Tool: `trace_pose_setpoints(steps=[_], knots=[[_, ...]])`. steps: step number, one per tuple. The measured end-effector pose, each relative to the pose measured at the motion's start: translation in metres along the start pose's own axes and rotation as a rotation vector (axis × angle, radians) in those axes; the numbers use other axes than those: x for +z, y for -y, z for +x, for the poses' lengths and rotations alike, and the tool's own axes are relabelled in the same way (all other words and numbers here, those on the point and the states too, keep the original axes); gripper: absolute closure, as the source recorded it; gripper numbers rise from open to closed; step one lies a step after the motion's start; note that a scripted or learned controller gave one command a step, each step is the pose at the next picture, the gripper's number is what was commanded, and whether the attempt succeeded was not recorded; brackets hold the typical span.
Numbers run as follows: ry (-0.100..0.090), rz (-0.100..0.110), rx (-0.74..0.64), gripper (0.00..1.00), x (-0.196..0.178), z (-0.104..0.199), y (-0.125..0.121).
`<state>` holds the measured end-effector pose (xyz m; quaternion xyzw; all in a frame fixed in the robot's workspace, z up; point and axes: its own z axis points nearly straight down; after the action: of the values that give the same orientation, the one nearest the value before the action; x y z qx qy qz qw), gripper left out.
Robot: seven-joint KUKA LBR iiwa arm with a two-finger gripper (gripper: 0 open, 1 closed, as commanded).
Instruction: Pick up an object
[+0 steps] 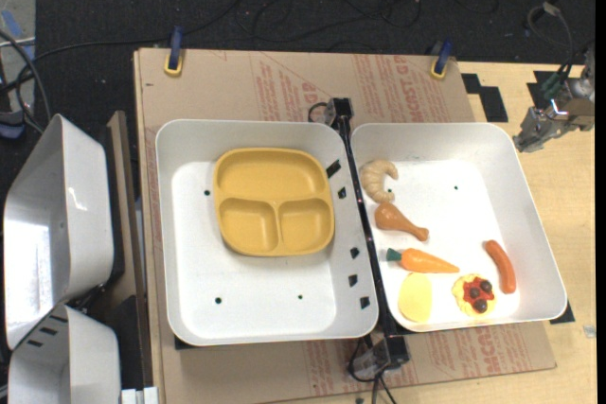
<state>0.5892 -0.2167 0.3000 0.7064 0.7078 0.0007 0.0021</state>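
Observation:
The right bin (492, 147) holds several toy foods. A pale croissant (379, 177) lies at its upper left, with a brown drumstick (400, 220) just below. An orange carrot (423, 260) lies under that. A red sausage (500, 265) rests near the right wall. At the front sit a yellow slice (415, 298) and a small yellow tart with red berries (475, 292). My gripper (530, 135) hangs outside the right bin, off its upper right corner and apart from every food item.
The left bin (189, 298) carries a yellow three-compartment plate (275, 202). Both bins stand on a brown board (284, 80) held by two yellow clamps at the back. White containers (52, 222) stand at the far left. Cables lie on the dark floor behind.

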Motion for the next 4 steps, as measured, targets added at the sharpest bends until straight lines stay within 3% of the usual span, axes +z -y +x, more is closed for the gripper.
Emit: trace_pose_setpoints(steps=[4], knots=[[-0.003, 0.006, -0.005, 1.0, 0.016, 0.184, 0.029]])
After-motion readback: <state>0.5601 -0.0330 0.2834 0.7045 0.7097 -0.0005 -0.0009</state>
